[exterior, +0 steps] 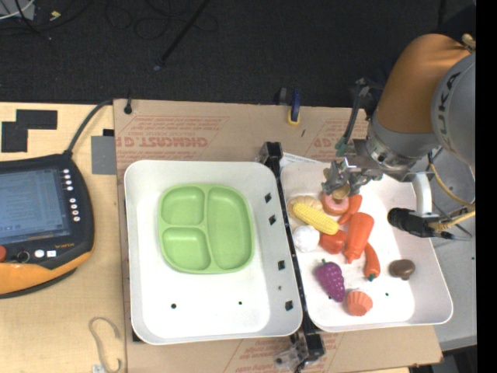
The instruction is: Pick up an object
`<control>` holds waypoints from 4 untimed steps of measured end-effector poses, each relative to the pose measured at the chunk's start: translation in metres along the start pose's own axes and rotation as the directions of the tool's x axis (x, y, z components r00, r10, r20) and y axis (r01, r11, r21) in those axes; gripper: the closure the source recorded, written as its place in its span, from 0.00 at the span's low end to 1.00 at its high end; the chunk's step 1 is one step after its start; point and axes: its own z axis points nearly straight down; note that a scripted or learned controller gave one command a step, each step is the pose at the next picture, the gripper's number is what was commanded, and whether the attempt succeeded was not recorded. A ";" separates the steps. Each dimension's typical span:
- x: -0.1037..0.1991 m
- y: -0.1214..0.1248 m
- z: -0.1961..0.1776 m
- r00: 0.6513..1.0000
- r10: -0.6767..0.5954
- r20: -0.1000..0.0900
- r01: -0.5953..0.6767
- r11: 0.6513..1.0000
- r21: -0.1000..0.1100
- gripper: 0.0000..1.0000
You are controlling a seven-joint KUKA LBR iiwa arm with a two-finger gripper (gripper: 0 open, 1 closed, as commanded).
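The right bin [423, 305] holds a heap of toy food: a yellow corn cob [314, 217], a pink-and-orange round piece [336, 203], an orange carrot-like piece [358, 234], a small red chilli [372, 262], purple grapes [331, 278], a brown nut [401, 269], an orange ridged piece [358, 302] and a white piece [305, 238]. My gripper [339, 183] hangs low over the bin's upper left part, right above the pink round piece and touching or nearly touching it. Whether anything sits between its fingers cannot be made out.
The left bin [147, 301] carries a green divided plate [206, 228]. A teach pendant [39, 220] lies on the bench at far left. A black cable end [411, 221] hangs over the right bin's right side. A black clamp [272, 154] joins the bins.
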 end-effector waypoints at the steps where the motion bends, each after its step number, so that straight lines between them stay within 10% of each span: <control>1: 0.056 0.009 0.006 1.000 -0.005 -0.001 0.005 1.000 0.001 1.00; 4: 0.132 0.004 -0.007 1.000 -0.003 0.001 0.003 1.000 0.004 1.00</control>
